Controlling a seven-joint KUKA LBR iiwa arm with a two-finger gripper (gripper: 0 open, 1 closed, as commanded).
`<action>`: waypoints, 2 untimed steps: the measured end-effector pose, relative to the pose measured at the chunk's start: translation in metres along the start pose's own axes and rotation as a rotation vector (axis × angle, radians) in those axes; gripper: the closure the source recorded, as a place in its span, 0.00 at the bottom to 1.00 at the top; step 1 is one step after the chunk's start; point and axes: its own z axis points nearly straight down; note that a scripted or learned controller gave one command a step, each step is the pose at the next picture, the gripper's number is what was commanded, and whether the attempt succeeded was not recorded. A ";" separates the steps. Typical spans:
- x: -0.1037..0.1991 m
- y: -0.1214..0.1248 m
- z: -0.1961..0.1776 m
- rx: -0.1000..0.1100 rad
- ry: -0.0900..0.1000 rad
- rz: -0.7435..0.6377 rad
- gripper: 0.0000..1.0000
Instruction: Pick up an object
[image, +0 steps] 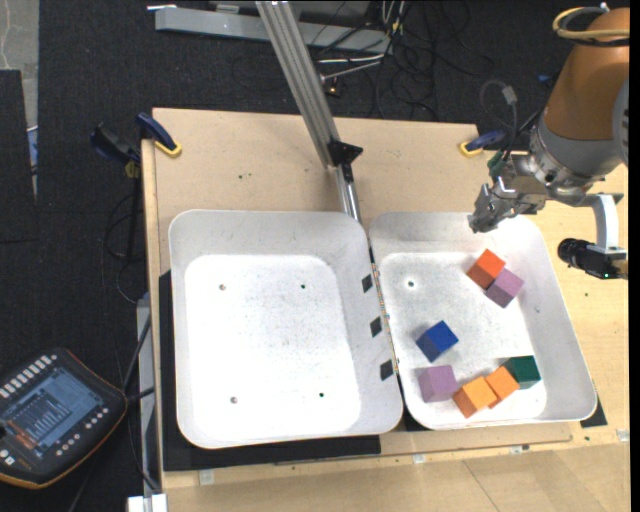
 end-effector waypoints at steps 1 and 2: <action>0.044 0.000 0.010 0.008 0.003 -0.005 1.00; 0.093 -0.003 0.020 0.009 0.003 -0.004 1.00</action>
